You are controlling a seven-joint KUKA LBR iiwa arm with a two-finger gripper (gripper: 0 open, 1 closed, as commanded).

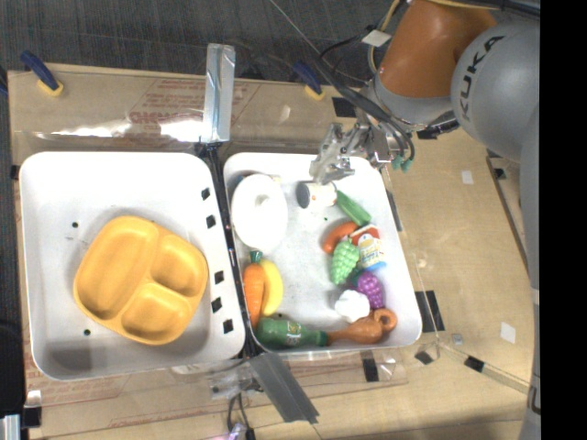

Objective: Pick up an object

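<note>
Metallic and thin, the two-finger gripper hangs over the upper edge of the right-hand shallow white plastic bin, just right of the frame's centre. Directly below its tips lies a small white cylinder with a dark end, a cup-like piece that points its dark mouth toward the left of the frame. That is the nearest candidate for a pick: it sits just under and slightly left of the fingertips, close enough that tips and cylinder seem almost to touch, though whether they do cannot be told from this slanted view. Nor can it be told whether the fingers are spread or pressed together (cables and metal blur together there), and nothing is plainly seen between them.

The cylinder's long axis runs roughly left to right across the frame, so a closing motion across its short width looks the more promising one. Just to its right a green toy pepper-like pod angles down toward the lower right, near enough to be nudged by a descending finger. To the left a round white plastic lid rests against the bin's left wall, apart from the cylinder. The remaining toys cluster lower in the bin, well away from the gripper. In the left-hand white bin a yellow divided plastic tray lies farthest from the arm.
</note>
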